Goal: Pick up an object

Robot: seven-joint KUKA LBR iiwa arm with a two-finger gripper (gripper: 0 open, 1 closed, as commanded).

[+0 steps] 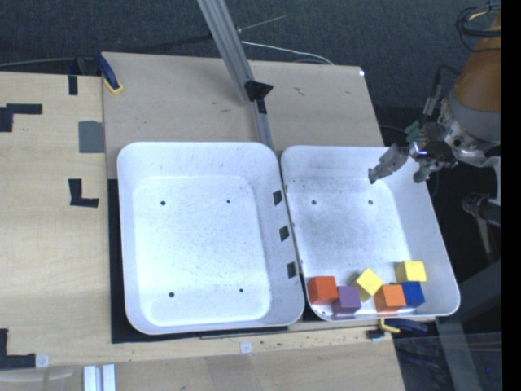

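From above, six small blocks cluster at the near edge of the right bin (pixel 423 235): two orange blocks (pixel 323 288) (pixel 390 296), two yellow blocks (pixel 369 281) (pixel 410 270), a purple block (pixel 348 298) and a blue block (pixel 413 293). The jaws (pixel 402 164) hang spread apart and empty over the bin's far right corner, well apart from them.

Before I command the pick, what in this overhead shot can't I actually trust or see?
- Gripper: small and dark above the right bin's upper right rim; finger opening unreadable.
- Arm: cut off by the picture's right edge, so its pose is unclear.
- Blue block: partly covered by the orange block beside it.
- Purple block: pressed against its neighbours; any gaps for fingers are too small to judge.
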